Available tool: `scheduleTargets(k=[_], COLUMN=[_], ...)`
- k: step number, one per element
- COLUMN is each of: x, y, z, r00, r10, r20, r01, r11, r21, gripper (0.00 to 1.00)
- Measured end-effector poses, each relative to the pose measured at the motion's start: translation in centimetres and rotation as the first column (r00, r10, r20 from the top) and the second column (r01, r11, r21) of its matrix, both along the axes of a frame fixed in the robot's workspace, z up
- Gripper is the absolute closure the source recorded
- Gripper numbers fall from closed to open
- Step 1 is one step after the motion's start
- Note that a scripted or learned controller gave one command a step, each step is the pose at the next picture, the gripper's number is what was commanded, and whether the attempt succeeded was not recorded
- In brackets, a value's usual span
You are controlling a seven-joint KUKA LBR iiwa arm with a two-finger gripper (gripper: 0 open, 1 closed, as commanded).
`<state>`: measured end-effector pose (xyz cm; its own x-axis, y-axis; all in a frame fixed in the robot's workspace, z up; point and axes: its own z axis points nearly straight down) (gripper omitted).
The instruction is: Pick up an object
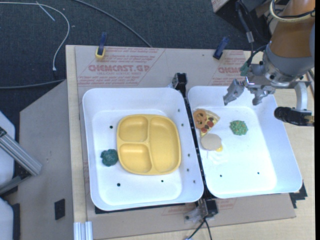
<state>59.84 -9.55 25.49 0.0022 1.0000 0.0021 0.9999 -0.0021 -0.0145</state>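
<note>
On the table, the left bin (92,104) holds a dark green broccoli piece (109,157) near its left wall, just beside a yellow divided plate (148,144) that sits in the middle. In the right bin (280,149), a pizza slice (205,119) lies near the left wall with a pale round piece (211,142) just below it, and a light green broccoli piece (238,128) sits to their right. The pincer (246,96) hovers over that bin's far edge, fingers spread wide with nothing between them
</note>
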Motion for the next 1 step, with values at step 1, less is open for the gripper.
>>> scheduleTargets(k=[1], x=[0.22], y=[0.03], z=[0.73], r00=[1.0], r10=[0.003], r20=[0.013], r01=[-0.003], r11=[1.0], r21=[-0.001], gripper=[0.0])
